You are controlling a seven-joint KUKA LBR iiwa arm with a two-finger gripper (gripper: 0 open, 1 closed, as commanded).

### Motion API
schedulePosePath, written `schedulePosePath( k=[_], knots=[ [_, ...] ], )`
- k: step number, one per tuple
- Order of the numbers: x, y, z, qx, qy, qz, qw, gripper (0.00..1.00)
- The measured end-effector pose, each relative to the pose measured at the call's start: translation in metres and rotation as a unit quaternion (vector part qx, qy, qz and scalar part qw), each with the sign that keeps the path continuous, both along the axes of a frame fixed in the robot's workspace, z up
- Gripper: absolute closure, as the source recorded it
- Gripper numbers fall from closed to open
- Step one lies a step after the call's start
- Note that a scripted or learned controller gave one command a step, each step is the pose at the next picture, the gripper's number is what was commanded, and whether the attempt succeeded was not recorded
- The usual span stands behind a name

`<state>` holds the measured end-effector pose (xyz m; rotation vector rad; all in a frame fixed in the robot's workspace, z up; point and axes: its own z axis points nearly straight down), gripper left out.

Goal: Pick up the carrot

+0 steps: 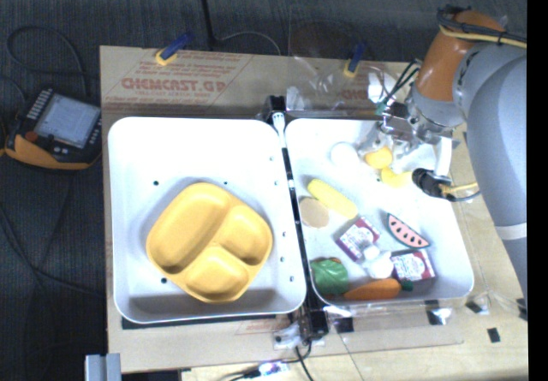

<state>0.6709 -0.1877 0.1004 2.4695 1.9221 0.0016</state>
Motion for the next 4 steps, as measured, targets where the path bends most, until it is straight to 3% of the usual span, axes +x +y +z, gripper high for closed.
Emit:
schedulePosePath(
  k=[1,2,3,4],
  knots=[
    [0.002,0.050,-0.003,-0.0066,0.000,0.324,0.9459,1.00],
    [-0.002,0.159,0.085,0.0032,0.004,0.245,0.9694,1.00],
    [-0.050,0.053,0.244,0.0015,0.004,0.228,0.9736,1.00],
    [-0.052,0.131,0.114,0.0042,0.006,0.125,0.9921,1.00]
  ],
)
